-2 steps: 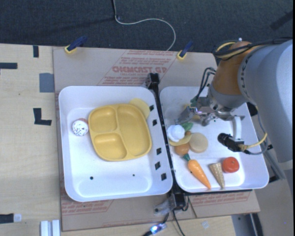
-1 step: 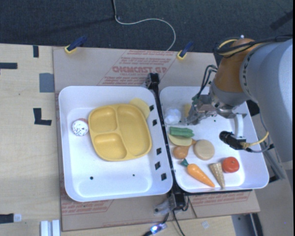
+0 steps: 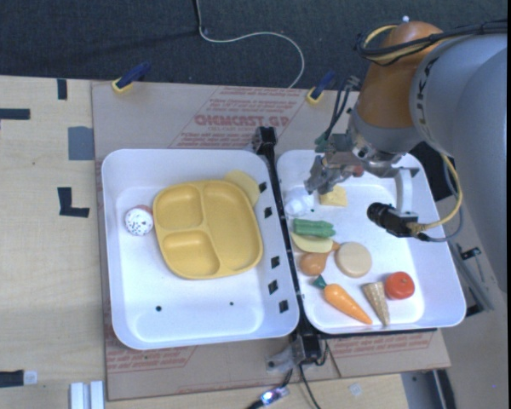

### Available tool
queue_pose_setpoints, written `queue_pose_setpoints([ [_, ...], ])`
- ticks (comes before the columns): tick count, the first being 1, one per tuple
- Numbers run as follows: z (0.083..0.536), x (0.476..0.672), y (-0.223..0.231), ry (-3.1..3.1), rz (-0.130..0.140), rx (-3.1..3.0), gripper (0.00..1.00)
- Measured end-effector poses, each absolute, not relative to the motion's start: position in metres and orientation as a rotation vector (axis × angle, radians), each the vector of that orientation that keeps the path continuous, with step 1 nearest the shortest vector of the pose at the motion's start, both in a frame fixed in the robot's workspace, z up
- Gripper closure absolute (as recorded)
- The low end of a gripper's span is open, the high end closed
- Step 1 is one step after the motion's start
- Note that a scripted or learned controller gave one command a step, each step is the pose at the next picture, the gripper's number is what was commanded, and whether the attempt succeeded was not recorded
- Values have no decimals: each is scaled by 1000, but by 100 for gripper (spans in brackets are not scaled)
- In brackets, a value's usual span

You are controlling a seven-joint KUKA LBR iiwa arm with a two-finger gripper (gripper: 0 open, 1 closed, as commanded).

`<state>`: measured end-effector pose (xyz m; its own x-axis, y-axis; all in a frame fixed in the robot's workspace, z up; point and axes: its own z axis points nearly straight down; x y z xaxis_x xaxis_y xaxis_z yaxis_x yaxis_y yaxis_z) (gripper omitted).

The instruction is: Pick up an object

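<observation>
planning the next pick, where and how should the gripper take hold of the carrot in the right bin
Grip the carrot across its thick orange middle, coming straight down from above. It lies flat and slanted, green top toward the upper left, tip toward the lower right, so the fingers should close across its narrow width. The cone sits close on its right, probably leaving little room there.

Your bulky grey arm (image 3: 468,83) wears a glossy orange band (image 3: 392,75), black and yellow cables looping beside its dark metal tool (image 3: 324,177).
</observation>
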<state>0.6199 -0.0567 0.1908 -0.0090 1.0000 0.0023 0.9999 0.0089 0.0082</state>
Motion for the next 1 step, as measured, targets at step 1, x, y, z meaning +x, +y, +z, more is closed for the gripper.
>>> queue_pose_setpoints([
  [1,184,609,-39,2227,-2,2219,100],
])
